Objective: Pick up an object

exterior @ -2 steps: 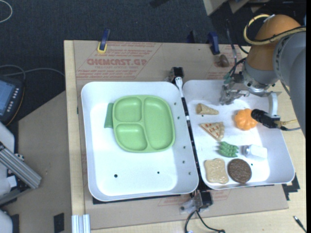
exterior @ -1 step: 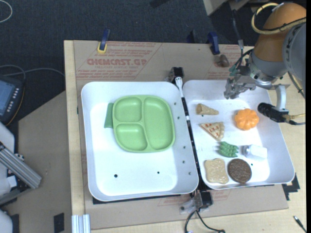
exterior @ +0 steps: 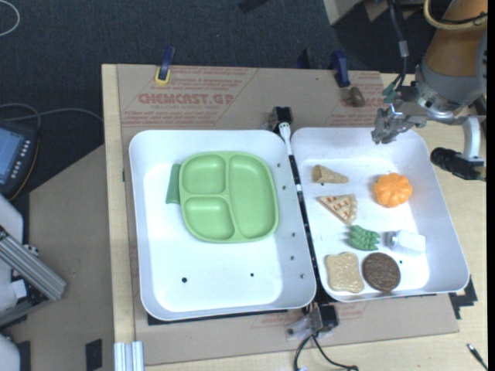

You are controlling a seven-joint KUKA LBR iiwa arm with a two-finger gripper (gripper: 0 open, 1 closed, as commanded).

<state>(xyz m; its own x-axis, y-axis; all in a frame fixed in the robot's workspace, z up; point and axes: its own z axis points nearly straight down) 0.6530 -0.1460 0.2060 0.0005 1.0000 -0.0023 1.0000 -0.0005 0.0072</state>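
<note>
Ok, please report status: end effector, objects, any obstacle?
End effector above right bin's far edge, holding nothing. Round orange pumpkin-shaped toy nearest, untouched in right white bin. Nothing in the way.

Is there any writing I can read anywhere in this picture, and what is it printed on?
"CHEMCAST G.P": red print on the brown board under the bins, above the left bin.
More red print runs across the board in slanted rows and above the right bin; it is too faint to read.
The food pieces and green tray show no writing.

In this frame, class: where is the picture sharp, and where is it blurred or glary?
Camera view: even light, soft shadows; green divided plate and orange pumpkin toy sharp; gripper small and slightly blurred; mild glare on the right bin rim.
</note>
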